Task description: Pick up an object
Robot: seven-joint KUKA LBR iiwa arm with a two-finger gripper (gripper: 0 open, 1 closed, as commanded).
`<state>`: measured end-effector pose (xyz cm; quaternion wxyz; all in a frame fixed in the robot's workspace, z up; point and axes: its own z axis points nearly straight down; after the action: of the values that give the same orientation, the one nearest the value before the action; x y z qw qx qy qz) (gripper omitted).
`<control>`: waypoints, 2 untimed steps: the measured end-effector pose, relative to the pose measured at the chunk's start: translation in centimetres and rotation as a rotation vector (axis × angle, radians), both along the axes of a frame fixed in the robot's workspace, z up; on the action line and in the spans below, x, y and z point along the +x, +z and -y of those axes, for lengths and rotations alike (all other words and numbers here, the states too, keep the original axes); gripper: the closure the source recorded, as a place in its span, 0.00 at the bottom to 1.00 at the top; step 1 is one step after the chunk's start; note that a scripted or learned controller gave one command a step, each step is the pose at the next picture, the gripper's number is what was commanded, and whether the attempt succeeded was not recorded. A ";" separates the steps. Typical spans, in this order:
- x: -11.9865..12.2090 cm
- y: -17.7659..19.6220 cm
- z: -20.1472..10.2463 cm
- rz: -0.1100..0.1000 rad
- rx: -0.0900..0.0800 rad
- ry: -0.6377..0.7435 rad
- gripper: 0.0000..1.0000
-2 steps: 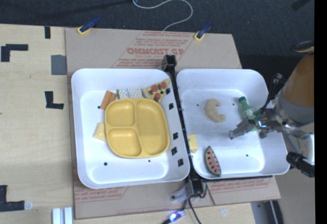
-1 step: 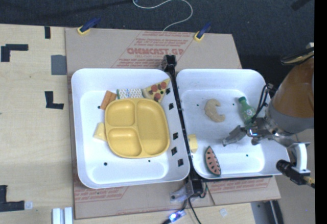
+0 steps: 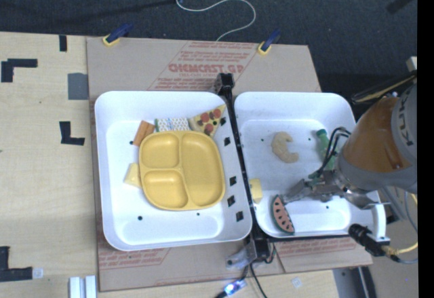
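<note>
So the yellow divided plate (image 3: 182, 169) sits way off to the claw's left in the far bin (image 3: 115, 222), while the claw (image 3: 293, 192) hangs low in the near bin (image 3: 298, 105) and honestly I can't tell if it's open or closed from this angle. The watermelon slice (image 3: 283, 214) lies just below and left of the tip, practically beside it, and the croissant-looking piece (image 3: 285, 146) sits a bit above it. Both look like light, hard plastic toys, so probably slippery; I'd pinch the slice across its thin flat sides, not the curved rind.

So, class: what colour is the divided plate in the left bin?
Yellow: the divided plate shows clearly in the camera view.
</note>
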<state>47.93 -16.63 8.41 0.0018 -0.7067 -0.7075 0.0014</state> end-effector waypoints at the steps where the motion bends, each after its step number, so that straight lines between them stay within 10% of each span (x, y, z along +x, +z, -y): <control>1: 0.0 0.1 0.0 0.004 0.000 -0.001 0.00; 2: 0.0 1.1 0.0 0.005 -0.002 -0.001 1.00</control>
<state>47.96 -16.62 9.51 -0.0005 -0.7071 -0.7071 0.0003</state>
